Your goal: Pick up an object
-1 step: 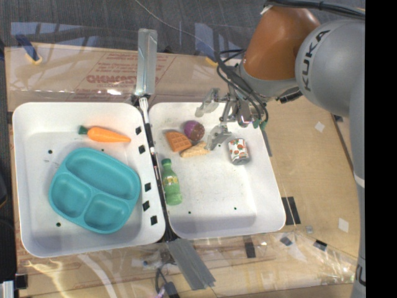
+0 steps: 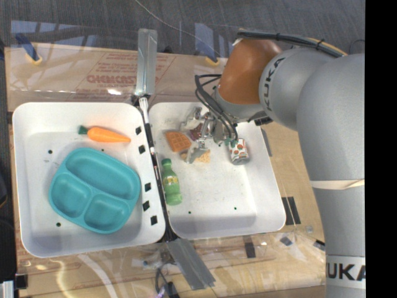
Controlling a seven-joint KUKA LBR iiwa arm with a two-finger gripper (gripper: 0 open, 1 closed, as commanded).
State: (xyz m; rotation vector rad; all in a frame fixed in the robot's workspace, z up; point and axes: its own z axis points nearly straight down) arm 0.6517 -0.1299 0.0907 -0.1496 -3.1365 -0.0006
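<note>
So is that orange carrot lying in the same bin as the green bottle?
No. The carrot lies in the left bin above the teal divided plate, while the green bottle lies in the right bin.

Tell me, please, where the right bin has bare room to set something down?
The right bin's front half is bare, bordered by the green bottle on the left. Its back is crowded: waffle, can and the tool.

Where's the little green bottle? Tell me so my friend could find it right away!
Look at the right white bin, the one the grey arm reaches into. Go to its left wall, beside the divider between the two bins. The green bottle lies there on its side, apart from the waffle and the can higher up, and it is the only green thing in that bin.
</note>
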